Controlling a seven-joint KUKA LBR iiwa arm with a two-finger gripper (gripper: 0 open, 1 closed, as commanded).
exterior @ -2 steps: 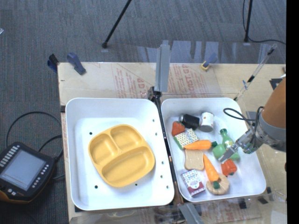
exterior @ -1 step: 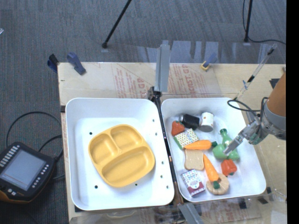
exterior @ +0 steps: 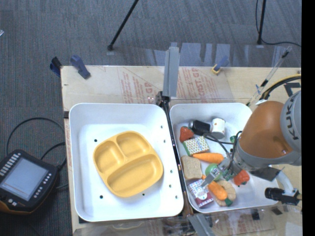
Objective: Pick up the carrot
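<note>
The carrot (exterior: 208, 157) is a small orange taper lying flat in the middle of the right bin (exterior: 246, 109), its tip pointing left. My gripper (exterior: 220, 172) hangs just below and to the right of it, over a small green piece (exterior: 212, 170). The grey wrist and orange band (exterior: 263, 132) cover the right part of that bin. Nothing is visibly held.
Around the carrot lie a red strawberry (exterior: 185, 133), a patterned green block (exterior: 196, 145), a bread slice (exterior: 191, 167), a black-and-white can (exterior: 209, 127), a red packet (exterior: 201, 192), an orange piece (exterior: 218, 191) and a red piece (exterior: 241, 177). The left bin (exterior: 83, 117) holds a yellow divided plate (exterior: 128, 162).
</note>
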